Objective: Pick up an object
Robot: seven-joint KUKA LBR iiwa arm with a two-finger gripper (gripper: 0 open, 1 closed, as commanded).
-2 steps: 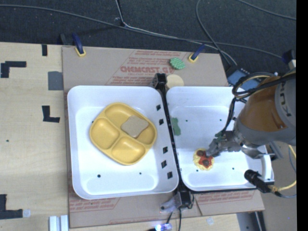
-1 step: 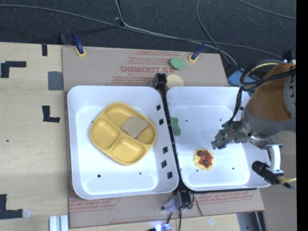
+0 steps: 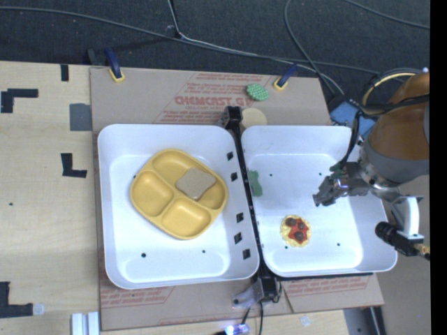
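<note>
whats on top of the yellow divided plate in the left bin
A flat tan square piece lies on the yellow divided plastic plate, near its middle. Whatever is beneath that piece is covered.

We are looking down from one camera fixed high above the bench (image 3: 42, 187), leaning a little. We are seeing both white bins, the left bin (image 3: 112, 257) and the right bin (image 3: 349, 257), with the arm (image 3: 398, 138) coming in from our right.

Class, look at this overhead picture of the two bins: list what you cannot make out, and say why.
- Tool: small and dark in the camera view, so its finger state is unreadable.
- Arm: cut off by the right edge.
- Green item: partly hidden at the bin divider.
- Tan piece on yellow plate: too small to identify.
</note>
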